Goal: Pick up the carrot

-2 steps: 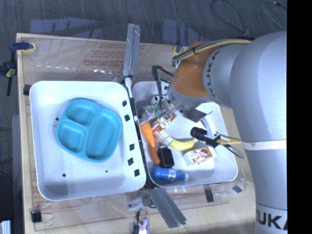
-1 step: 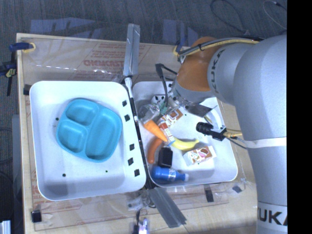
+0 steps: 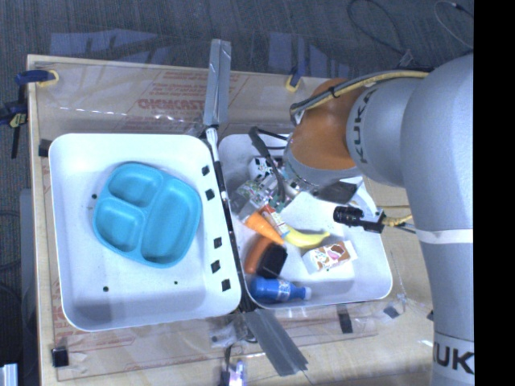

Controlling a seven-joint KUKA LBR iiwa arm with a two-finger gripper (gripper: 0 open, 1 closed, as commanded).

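- Wooden bench (image 3: 121, 95) carries two white bins; the left bin (image 3: 72, 215) holds a blue divided plate (image 3: 149, 213).
- Grey arm (image 3: 418, 135) reaches into the right bin (image 3: 374, 272).
- Gripper (image 3: 269, 195) hovers just above the carrot; open or closed, I cannot tell.
- Carrot (image 3: 264, 225) lies beside a banana (image 3: 307, 236): likely light, stiff, smooth; grasp across its middle.

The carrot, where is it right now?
The carrot lies in the right-hand bin near its left wall, beside the banana, just below the gripper.
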